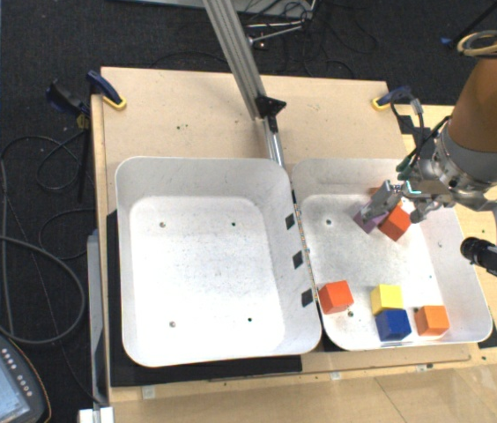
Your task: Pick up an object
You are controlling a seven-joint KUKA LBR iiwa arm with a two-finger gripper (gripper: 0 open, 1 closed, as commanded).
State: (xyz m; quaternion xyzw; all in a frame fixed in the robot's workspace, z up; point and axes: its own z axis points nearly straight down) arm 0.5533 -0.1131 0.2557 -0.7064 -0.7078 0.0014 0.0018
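Note:
My gripper (396, 210) hangs over the upper middle of the right bin (460, 254), below the grey wrist and orange band. A red-orange block (396, 226) sits between its fingers, a grey finger (374, 212) on its left and a dark one on its right, so the gripper is shut on it. Along the right bin's front lie an orange cube (336, 295), a yellow cube (388, 297), a blue cube (393, 324) and another orange cube (432, 320).
The left bin (129, 236) lies beside the right one, and their rims meet at the middle. A slanted metal pole (235, 47) comes down to the bins' back edge. Clamps sit at the bench's back corners.

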